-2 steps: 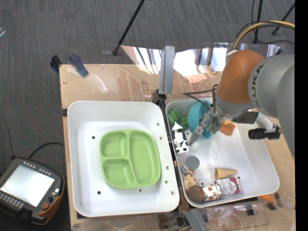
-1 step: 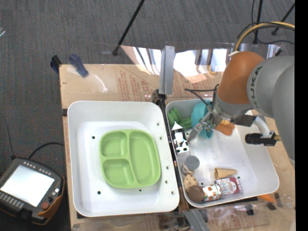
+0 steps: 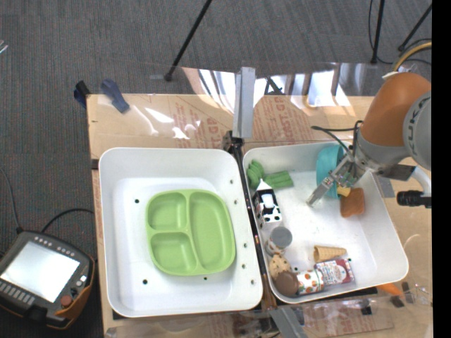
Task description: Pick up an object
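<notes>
My gripper [image 3: 317, 194] hangs low in the right bin [image 3: 394, 248], near its back middle, and it points down and to the left. A teal cup [image 3: 327, 162] lies just behind it. An orange-brown toy [image 3: 353, 203] lies just to its right, close to the wrist. Nothing shows in the gripper. Further left in the bin lie a green toy [image 3: 271, 179] and a black-and-white block [image 3: 266, 207]. Toward the front are a grey cup [image 3: 280, 237], an ice-cream cone [image 3: 329, 253] and a small printed carton [image 3: 330, 275].
The left bin [image 3: 120, 189] holds a green divided plate [image 3: 190, 231]. A cookie [image 3: 279, 264] and a brown round piece [image 3: 286, 283] sit in the right bin's front left corner. A bare patch of bin floor lies under and in front of the gripper.
</notes>
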